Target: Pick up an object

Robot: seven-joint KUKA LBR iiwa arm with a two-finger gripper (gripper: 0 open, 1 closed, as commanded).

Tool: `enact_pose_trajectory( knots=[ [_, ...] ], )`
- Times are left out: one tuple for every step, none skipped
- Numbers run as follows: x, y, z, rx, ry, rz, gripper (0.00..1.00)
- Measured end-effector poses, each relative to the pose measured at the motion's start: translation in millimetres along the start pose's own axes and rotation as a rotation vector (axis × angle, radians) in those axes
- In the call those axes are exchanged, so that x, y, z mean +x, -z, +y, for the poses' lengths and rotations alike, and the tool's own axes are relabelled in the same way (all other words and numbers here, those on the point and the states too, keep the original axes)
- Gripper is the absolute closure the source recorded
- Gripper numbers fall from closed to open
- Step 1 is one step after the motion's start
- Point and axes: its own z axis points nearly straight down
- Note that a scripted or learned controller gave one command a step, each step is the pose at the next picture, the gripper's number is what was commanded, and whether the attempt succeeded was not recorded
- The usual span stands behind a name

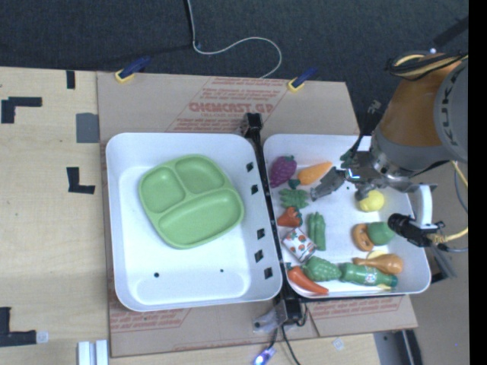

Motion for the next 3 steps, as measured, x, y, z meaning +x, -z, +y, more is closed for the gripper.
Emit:
enact_pose_trajectory(
  knots=[
    [105.6,-7.6,-45.9,0.005,0.009,0.005,0.0],
    [99.3,2.5,-44.5,0.003,0.002,0.0,1.0],
    [184.8,136.4,-76.9,-0.011,0.011,0.004,1.0]
  ],
)
